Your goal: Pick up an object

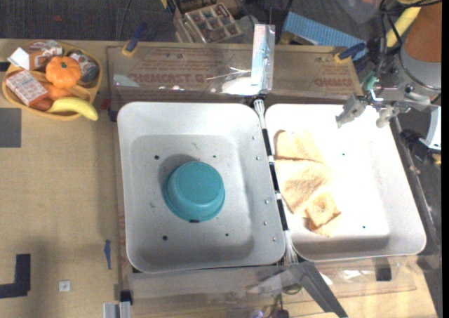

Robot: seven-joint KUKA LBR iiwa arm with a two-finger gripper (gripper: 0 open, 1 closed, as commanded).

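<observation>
overhead, two shallow white bins sit side by side on the bench. the left bin (133, 134) holds a teal bowl (195, 191), turned upside down near the middle of the bin floor, a little toward the near side. the right bin (393, 190) holds a tan cloth (304, 176), crumpled and folded along its left wall, running from the far left part of the bin down toward the near middle; its lower end forms a small folded flap.

the arm comes in from the right, grey with its orange band (428, 36) at the upper right corner. the gripper (365, 111) hangs over the far right part of the right bin, above the rim area, with its two fingers spread apart and nothing between them. one finger (349, 111) points down and left, the other sits nearer the bin's right edge. the gripper is well apart from the cloth and farther still from the bowl.

beyond the bins a clear plastic wall (210, 74) stands along the far edge, with a narrow upright divider (263, 57) at the seam between the bins. on the bench at the far left a basket (14, 92) carries toy food, among it a small orange pumpkin (63, 71) and a banana (74, 107).
</observation>
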